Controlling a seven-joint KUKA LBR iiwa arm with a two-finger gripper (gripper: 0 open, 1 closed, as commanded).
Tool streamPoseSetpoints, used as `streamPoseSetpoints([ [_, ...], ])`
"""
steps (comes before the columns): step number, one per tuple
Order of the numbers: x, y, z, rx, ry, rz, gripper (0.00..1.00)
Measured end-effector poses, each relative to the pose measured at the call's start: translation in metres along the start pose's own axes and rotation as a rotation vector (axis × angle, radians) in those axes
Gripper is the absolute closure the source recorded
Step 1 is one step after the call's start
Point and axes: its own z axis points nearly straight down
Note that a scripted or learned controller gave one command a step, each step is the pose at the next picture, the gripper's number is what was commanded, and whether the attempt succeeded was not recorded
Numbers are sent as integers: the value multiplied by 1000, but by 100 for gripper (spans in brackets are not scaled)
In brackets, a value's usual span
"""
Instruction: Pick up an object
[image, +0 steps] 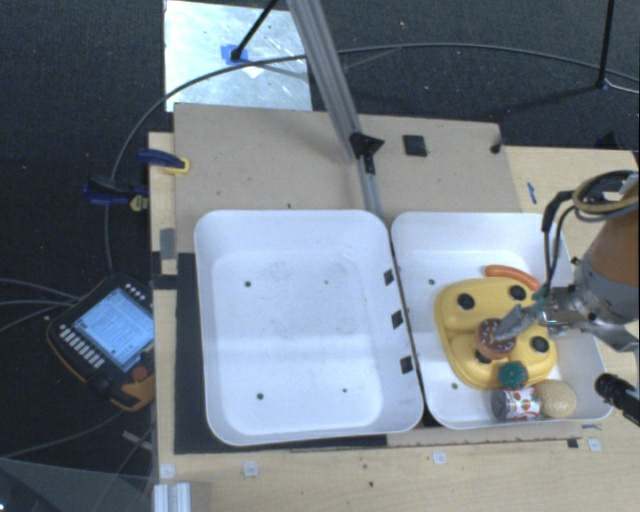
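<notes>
From your left you see the left bin (290, 320), then in the right bin (440, 250) a yellow toy (470, 310) under the gripper (497, 335), whose grip you cannot tell, beside a can (515, 403).

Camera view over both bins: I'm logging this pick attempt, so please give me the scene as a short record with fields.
left bin: shallow white plastic bin, bare floor showing
right bin: shallow white plastic bin, holds all the objects
largest object: yellow rounded plastic toy with dark spots
other objects: thin orange stick behind the toy; dark green fuzzy ball; small printed can; beige ball
arm: grey, reaching in from the right
tool: low over the yellow toy
grasp: cannot tell
</notes>
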Motion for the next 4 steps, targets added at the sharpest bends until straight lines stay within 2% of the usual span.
streamPoseSetpoints([
  [1,3,3,42,-1,1,0,0],
  [2,2,4,30,-5,-1,-1,100],
  [3,4,3,-13,-7,-2,-4,100],
  [4,-3,2,-75,-10,-3,-4,100],
])
